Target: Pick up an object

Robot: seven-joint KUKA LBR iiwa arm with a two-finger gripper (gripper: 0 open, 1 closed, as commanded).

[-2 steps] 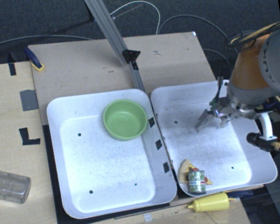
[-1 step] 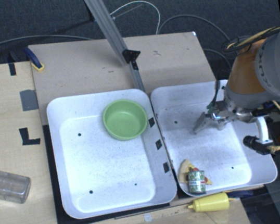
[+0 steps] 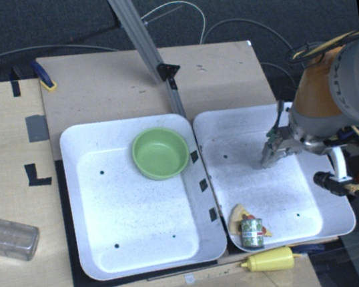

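My gripper (image 3: 267, 158) sits low over the right bin (image 3: 327, 221), near the middle of its floor, reaching in from the right with the orange-banded wrist behind it. From this angle I cannot tell whether it is released or clenched, and I see nothing caught in it.

Going outward, the nearest object to pick is a small can (image 3: 251, 233) standing in the near left corner of that same bin, well apart from the gripper. It has a greenish label, but the print is too small for me to read. A bit of yellow and red wrapper (image 3: 237, 215) lies touching it.

Just outside the bin's near rim a yellow bottle (image 3: 272, 260) lies on its side on the bench.

The left bin (image 3: 96, 254) holds a green bowl (image 3: 160, 152), upright, up toward its far right corner, with nothing inside it that I can see.

Far left on the bench lies a clear plastic container (image 3: 5, 236).
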